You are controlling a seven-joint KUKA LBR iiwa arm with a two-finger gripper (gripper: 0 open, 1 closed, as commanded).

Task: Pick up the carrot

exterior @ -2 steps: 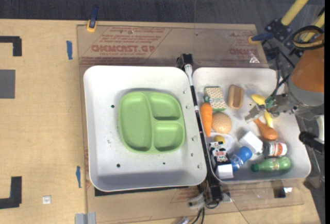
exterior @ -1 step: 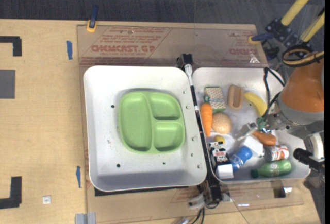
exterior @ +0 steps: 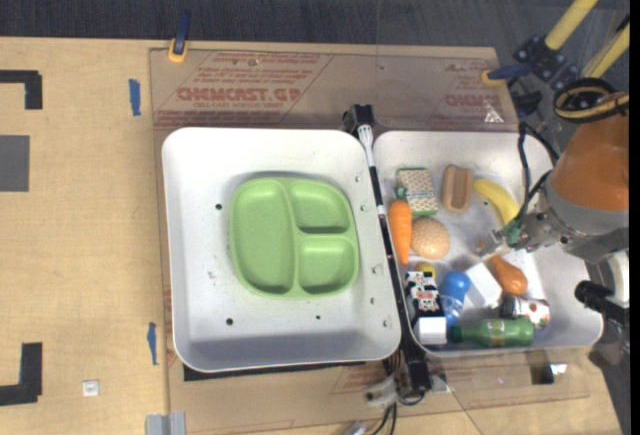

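Note:
The carrot (exterior: 400, 231) is orange with a green top. It lies along the left wall of the right bin (exterior: 570, 323), pointing toward the front. My gripper (exterior: 513, 234) hangs low over the right half of that bin, just below the banana (exterior: 497, 200) and above a small orange item (exterior: 508, 275). It is well to the right of the carrot, with a round tan bun (exterior: 431, 238) between them. Nothing shows in its grasp.
The right bin also holds a wafer pack (exterior: 415, 185), a hot-dog bun (exterior: 457, 188), a blue cup (exterior: 455, 285), a green bottle (exterior: 492, 330) and small black-and-white pieces (exterior: 422, 285). A green divided plate (exterior: 295, 235) sits in the left bin (exterior: 200, 303).

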